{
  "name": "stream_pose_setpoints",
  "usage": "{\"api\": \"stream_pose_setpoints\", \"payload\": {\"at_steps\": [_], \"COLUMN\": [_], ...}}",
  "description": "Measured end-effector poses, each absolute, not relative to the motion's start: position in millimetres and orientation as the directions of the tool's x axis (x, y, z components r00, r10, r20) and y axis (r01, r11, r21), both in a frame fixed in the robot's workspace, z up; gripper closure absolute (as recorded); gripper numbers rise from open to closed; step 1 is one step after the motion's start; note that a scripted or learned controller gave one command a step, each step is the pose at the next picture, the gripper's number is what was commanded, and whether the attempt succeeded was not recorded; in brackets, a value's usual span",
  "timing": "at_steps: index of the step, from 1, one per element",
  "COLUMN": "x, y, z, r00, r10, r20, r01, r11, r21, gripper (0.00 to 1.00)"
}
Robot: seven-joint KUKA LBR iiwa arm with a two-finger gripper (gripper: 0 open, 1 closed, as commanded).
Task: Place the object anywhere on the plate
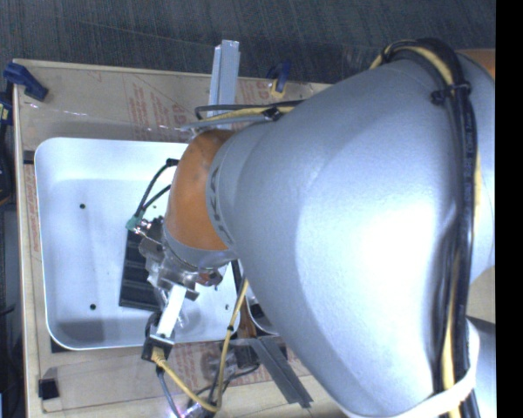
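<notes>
My arm (349,233) fills the right side of the view, a big grey shell with an orange band (192,198) above the wrist, and it covers almost all of the right bin; just a sliver of its white rim (260,319) peeks out under my elbow. Yellow and black cables (458,146) run along the shell.

My claw (152,273) reaches down over the left bin (70,233), close to its near right part. The dark finned block on the wrist hides the fingertips, so I cannot tell how the claw stands or whether anything sits in it.

I cannot pick out the object or the plate; my own arm hides whatever lies beneath it, so I cannot say where the object is, which way it points or how its long axis runs.

The visible floor of the left bin is bare white with a few small dark dots (83,205). The bins rest on a wooden bench (87,85). A blue clamp (22,78) sits at the bench's far left corner.
</notes>
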State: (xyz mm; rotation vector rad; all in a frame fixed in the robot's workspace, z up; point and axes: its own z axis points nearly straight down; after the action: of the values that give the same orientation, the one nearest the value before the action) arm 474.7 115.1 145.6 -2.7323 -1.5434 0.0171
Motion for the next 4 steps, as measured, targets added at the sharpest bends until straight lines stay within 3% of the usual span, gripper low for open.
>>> {"api": "stream_pose_setpoints", "payload": {"at_steps": [1,2,3,4], "x": [487.2,476.0,475.7,479.4], "y": [166,198,138,175], "z": [91,201,194,90], "r00": [0.086,-0.204,-0.281,0.137], "r10": [0.996,0.979,0.960,0.991], "r20": [-0.002,0.001,0.000,-0.002], "r01": [0.996,0.979,0.960,0.991], "r11": [-0.086,0.204,0.281,-0.137], "r21": [-0.008,-0.001,-0.006,-0.006], "gripper": [1.00,1.00,1.00,1.00]}}
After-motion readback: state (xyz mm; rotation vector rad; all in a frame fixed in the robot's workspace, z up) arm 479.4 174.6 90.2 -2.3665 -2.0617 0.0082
